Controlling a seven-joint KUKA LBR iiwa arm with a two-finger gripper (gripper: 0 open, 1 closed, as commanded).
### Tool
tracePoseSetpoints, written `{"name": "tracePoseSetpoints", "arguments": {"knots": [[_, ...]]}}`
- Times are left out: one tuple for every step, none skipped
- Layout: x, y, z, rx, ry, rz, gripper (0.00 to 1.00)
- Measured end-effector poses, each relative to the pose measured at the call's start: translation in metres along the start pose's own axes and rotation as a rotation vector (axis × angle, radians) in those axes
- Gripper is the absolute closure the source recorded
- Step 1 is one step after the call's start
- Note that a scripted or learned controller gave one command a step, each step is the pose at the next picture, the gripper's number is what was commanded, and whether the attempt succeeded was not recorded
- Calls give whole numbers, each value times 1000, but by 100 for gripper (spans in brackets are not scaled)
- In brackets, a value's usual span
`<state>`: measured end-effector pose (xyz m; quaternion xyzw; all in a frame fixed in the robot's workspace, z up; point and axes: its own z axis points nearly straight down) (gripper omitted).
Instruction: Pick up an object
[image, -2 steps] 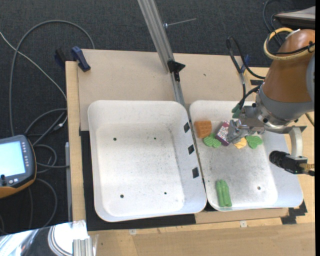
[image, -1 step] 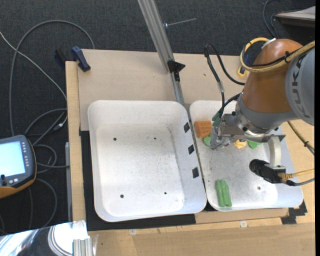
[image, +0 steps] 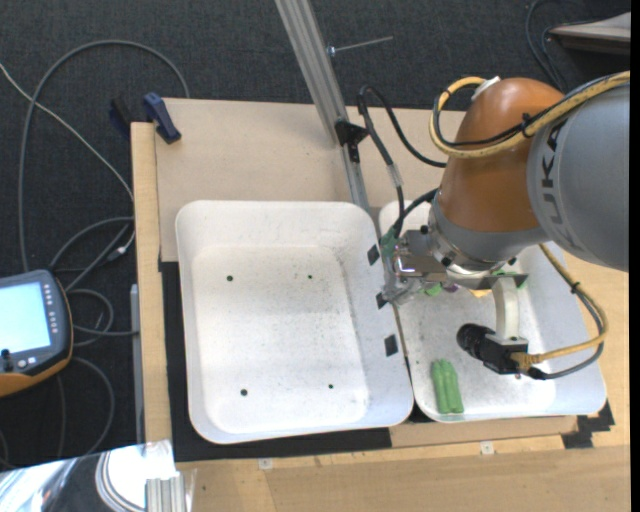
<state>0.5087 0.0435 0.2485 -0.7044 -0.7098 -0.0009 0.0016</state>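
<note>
— So, where is the arm (image: 530, 170) in the camera view?

— It reaches in from the right and hangs low over the right bin (image: 570, 395), with the orange band above the wrist covering the bin's far half. The end effector (image: 415, 275) sits at that bin's left wall, close to the seam between the two bins.

— Open or closed?

— I cannot tell; the wrist body hides it from above, and nothing is visibly held.

— And the thing to pick up?

— A green object (image: 447, 387), long and narrow, lies flat near the front edge of the right bin, apart from the end effector. A bit of green (image: 433, 290) also peeks out just under the wrist; what it is, I cannot tell.

— Anything else?

— The left bin (image: 200, 225) stands beside it on the worktop (image: 240, 140). A black fitting (image: 492, 348) with a yellow cable (image: 570, 350) hangs over the right bin.
</note>
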Motion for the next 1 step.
{"name": "tracePoseSetpoints", "arguments": {"knots": [[54,-13,4,3,0,0,100]]}}
